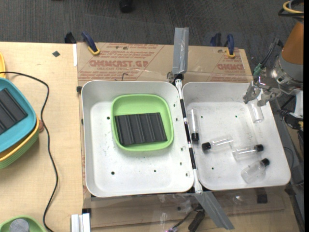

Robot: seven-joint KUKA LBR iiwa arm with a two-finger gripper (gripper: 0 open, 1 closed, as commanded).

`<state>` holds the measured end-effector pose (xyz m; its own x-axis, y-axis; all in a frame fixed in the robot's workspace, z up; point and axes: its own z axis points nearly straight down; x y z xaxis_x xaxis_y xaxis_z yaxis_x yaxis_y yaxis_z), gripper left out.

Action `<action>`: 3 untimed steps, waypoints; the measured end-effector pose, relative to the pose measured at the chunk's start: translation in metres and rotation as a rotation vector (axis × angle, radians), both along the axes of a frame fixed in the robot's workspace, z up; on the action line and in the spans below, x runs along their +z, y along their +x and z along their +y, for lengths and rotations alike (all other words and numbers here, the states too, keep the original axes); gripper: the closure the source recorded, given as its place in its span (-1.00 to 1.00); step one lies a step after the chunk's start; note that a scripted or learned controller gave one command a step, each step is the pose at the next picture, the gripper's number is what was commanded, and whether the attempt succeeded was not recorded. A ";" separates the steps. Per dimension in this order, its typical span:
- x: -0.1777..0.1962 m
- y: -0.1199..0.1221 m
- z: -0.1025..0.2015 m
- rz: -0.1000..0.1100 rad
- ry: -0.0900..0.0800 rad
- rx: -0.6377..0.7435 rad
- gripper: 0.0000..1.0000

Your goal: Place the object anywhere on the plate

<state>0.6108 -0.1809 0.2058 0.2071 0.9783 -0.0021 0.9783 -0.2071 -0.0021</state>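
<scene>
Seen from above, at a slant: two shallow white plastic bins side by side on a pale wooden bench [38, 178], backed by a sheet of brown printed cardboard [145, 62].

In the left bin [96, 178] — a square lime-green plate [166, 108] with rounded corners and a raised rim, carrying a dark grey ribbed rectangular insert [141, 128].

In the right bin [207, 178] — five clear, glossy plastic vials with black caps, scattered and lying flat. One vial [193, 125] along the left wall, cap toward the near side. Another [216, 143] near the middle, cap to the left. A third [247, 151] just right of it, cap to the right. A fourth [253, 170] near the front right corner, tilted. A fifth [255, 113] at the far right, just below the gripper [256, 96].

At the right edge, the grey arm with its orange band [293, 47], metal gripper hanging over the right bin's far right corner. Fingers too small and cluttered to judge as released or clenched — cannot tell whether anything is grasped.

At the far left, stacked teal and yellow trays [17, 124] and a thin black cable [48, 129].
</scene>
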 end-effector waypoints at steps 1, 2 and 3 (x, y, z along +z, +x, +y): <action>0.000 0.000 0.000 0.000 0.000 0.000 -1.00; 0.035 -0.023 0.017 0.000 0.000 -0.289 -1.00; 0.067 -0.035 0.004 0.001 -0.002 -0.715 -1.00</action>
